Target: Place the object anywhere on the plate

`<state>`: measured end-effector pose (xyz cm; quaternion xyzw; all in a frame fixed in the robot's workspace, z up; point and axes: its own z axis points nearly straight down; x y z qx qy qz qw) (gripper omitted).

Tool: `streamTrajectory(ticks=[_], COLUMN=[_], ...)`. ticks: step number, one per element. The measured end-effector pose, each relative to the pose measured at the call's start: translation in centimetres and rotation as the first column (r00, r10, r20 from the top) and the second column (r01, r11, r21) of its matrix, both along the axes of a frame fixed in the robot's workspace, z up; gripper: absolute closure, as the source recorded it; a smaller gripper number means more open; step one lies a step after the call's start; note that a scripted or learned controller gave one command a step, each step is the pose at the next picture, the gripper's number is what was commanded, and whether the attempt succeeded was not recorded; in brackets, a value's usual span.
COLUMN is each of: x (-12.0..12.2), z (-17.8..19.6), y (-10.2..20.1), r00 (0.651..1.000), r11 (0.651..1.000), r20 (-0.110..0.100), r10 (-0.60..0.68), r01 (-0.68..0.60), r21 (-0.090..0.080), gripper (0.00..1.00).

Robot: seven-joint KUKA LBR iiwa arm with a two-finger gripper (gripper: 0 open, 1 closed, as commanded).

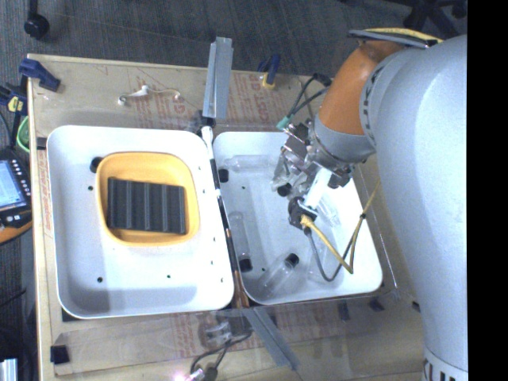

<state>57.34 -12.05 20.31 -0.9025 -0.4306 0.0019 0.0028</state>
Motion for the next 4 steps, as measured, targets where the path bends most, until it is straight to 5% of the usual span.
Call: streamTrajectory(ticks=[1, 3, 4], x=[0.0, 3.8, 3.8], z=[0.5, -0.9, -0.9], y=[6.1, 14.7, 14.7], r00=[0.977, 0.861, 0.861], r11=[0.977, 0.861, 0.861], r20=[-0.002, 0.003, 0.003], r10=[0.214, 0.509, 0.509], r01=[-0.214, -0.509, -0.509], r21=[0.0, -0.002, -0.002], gripper=[1.0, 1.0, 0.0])
